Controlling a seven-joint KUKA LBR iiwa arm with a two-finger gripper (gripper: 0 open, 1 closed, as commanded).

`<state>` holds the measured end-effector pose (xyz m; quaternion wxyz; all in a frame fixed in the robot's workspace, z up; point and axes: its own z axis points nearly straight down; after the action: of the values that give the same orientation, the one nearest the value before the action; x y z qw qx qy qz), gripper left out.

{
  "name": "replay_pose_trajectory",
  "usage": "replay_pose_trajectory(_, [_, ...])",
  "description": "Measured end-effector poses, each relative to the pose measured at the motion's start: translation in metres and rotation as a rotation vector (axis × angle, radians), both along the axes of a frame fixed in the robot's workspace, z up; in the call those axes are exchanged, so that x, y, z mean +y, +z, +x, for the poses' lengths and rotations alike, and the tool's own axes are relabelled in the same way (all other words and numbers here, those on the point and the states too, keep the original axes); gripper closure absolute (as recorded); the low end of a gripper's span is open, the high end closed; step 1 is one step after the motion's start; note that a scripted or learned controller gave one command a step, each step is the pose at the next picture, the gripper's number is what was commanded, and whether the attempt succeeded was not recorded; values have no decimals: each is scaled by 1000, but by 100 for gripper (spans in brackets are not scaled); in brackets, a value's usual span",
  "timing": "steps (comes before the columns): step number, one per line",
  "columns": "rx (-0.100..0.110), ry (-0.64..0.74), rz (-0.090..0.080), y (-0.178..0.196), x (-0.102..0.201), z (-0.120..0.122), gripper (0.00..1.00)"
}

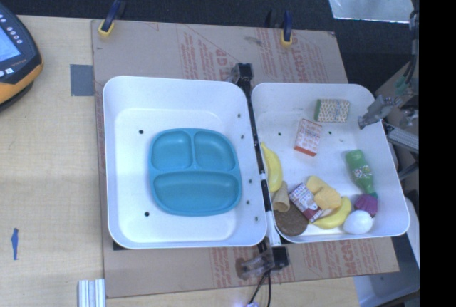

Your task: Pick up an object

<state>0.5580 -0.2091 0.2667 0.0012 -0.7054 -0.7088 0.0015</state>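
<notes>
Red print runs across the cardboard sheet (pixel 214 56), too blurred to read.

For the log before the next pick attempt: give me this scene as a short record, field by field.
left bin: holds a blue divided plate
right bin: holds assorted small items
back of right bin: green-patterned packet, orange and white box
right side: green bottle
front pile: banana, brown round cookie, white ball, purple item, yellow pieces
gripper: at the right bin's far right edge, nothing seen between its fingers
pick status: not yet done
</notes>
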Motion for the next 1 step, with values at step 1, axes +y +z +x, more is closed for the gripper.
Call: replay_pose_trajectory(1, [7,4,3,-182,49,7,0])
